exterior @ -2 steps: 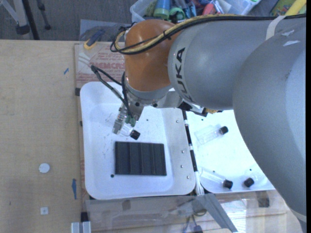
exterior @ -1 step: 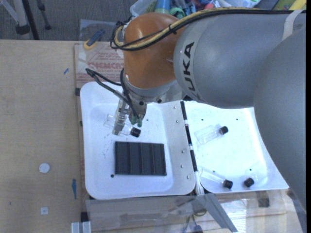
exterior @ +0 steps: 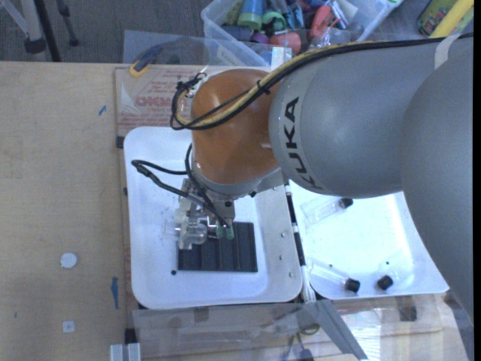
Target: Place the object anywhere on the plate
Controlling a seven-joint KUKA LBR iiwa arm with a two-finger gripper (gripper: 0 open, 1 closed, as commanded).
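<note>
Grey KUKA arm (exterior: 361,111), orange band (exterior: 229,130), black cables (exterior: 161,173)

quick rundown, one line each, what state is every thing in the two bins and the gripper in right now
two-finger gripper: lowered over the left bin, at the dark plate's upper left edge; grip unclear
dark ribbed rectangular plate: lying flat in the left white bin
small green object: at the plate's top edge, right beside the gripper; held or not, cannot tell
two small black pieces: lying loose near the front of the right white bin
</note>
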